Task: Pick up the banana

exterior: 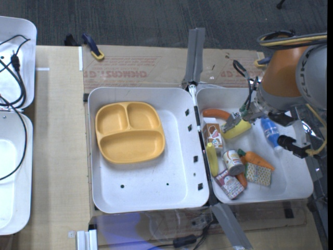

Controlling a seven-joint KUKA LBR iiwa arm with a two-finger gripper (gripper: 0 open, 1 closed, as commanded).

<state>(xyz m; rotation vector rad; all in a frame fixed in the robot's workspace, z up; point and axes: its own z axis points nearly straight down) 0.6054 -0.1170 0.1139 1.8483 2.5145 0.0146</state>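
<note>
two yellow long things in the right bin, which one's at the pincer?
The stubby yellow plastic banana, lying slantwise right at the pincer. The other, a slim yellow bottle-like item, lies lengthwise along the right white bin's left wall, farther off.

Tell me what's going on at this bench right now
A grey and orange robot arm reaches into the right bin, its gripper down at the banana near the bin's back. The banana appears to sit between the fingers, though whether it is lifted is unclear. Around it lie carrots, a small can, a blue bottle and packets. The left bin holds a yellow divided plate.
</note>
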